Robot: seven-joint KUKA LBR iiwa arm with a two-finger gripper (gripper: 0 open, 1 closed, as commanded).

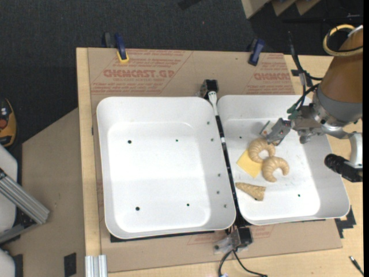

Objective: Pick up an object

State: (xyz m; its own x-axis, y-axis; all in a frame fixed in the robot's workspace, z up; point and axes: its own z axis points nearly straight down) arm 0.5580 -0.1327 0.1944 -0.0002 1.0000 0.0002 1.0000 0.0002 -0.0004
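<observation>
In the right bin (305, 203) lie two tan croissants, one (260, 149) at upper left and one (275, 167) just below and right of it. A yellow cheese slice (248, 164) sits under them on the left. Nearer the front edge rests a brown wedge-shaped piece (252, 190). My gripper (275, 132) hangs just above and right of the upper croissant, its fingers spread open with nothing between them. The grey arm with its orange band reaches in from the right.
The left bin (158, 166) stands beside the right one, a black divider strip (223, 149) between them. Both rest on a cardboard sheet (173, 68) held by blue clamps (121, 46). A black knob (340, 165) of the arm sticks out over the right bin's edge.
</observation>
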